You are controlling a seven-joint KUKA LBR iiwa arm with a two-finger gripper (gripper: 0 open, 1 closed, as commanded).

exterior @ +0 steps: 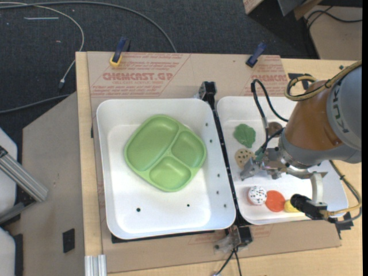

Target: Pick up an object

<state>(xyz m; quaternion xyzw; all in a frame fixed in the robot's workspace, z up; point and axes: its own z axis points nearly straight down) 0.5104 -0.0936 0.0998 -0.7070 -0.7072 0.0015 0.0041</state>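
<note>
Both bins white. Divided plate light green. Leafy piece darker green. Cookie tan, dark-spotted. Ball white, black-dotted. Round piece orange. Arm grey, orange-banded.

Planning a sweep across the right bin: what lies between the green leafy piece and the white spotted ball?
In the camera view, a tan spotted cookie lies between the green leafy piece and the white spotted ball.
</note>
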